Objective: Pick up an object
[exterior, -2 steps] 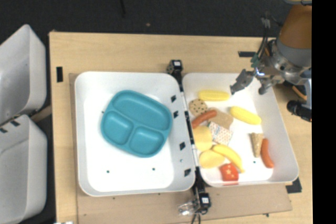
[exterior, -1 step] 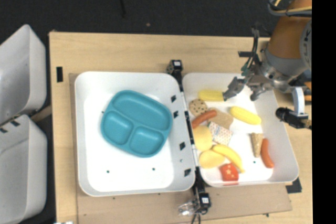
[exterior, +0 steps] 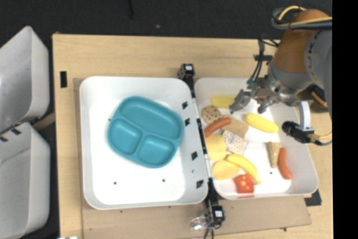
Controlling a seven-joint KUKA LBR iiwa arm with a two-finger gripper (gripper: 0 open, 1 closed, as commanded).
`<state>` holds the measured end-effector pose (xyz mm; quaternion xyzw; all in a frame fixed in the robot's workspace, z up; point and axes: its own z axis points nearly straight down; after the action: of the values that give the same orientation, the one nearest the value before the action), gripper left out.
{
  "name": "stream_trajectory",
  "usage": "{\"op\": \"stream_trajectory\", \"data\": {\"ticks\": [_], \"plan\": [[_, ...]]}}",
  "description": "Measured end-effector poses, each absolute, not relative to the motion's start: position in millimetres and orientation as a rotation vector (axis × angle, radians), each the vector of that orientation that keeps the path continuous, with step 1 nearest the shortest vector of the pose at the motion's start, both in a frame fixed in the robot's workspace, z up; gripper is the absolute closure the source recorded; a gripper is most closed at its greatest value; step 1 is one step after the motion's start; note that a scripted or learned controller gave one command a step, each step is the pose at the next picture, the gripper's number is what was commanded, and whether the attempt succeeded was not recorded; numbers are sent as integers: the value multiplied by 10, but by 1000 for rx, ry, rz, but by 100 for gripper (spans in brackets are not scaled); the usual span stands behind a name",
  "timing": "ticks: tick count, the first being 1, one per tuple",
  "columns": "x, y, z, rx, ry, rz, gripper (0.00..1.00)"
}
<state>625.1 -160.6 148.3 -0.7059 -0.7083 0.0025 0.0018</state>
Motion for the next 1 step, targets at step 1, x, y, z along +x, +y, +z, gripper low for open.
{"op": "stream_trajectory", "data": {"ticks": [1], "plan": [[6248, -1614, 953, -2219, -2220, 7, 0]]}}
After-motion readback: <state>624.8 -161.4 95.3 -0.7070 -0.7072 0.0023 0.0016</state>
